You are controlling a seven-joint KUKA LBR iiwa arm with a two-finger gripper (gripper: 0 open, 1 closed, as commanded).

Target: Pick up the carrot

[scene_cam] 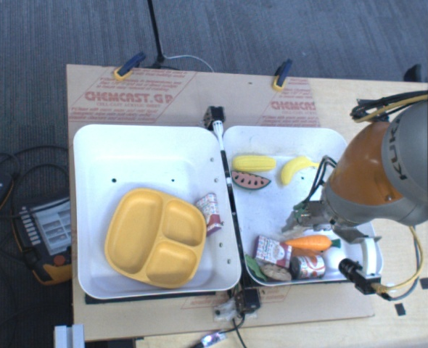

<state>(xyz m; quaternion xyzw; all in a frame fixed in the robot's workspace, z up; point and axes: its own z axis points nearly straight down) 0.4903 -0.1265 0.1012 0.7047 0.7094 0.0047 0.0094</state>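
End effector [306, 222] low in right bin [272, 194], right-centre of frame, just above carrot [310, 243]; opening impossible to tell, grip on anything unclear. Carrot lying flat near bin's lower edge, beside can [308, 267] and carton [269, 251].

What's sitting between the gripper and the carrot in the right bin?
Nothing visible. The gripper hangs directly over the carrot near the right bin front edge. A small carton and a can crowd the carrot's left and front, but not from above.
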